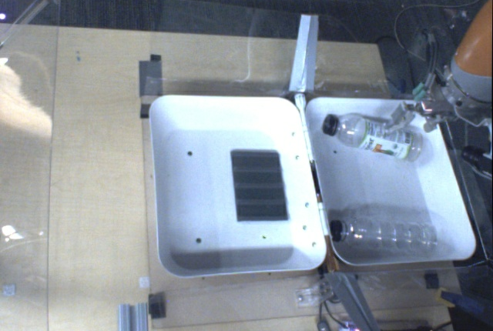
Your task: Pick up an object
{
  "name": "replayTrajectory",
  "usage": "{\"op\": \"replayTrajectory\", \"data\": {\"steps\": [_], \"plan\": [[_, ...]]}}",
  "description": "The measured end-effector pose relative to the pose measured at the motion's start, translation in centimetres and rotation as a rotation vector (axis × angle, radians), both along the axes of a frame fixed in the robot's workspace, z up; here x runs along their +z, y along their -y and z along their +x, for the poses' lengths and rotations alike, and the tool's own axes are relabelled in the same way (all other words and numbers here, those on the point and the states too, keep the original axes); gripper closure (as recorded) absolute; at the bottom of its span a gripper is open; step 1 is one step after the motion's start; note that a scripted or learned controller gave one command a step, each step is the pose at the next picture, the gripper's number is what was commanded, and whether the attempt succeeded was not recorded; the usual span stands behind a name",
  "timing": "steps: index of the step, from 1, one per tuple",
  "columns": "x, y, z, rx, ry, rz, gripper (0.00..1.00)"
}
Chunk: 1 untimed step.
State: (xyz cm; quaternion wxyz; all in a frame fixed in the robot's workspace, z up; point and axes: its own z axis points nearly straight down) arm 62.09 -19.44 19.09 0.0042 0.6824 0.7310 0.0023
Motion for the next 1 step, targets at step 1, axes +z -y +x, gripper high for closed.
{"op": "replayTrajectory", "data": {"steps": [1], "plan": [[1.23, 0.97, 0.66, -0.061, -0.002, 0.001, 0.0]]}}
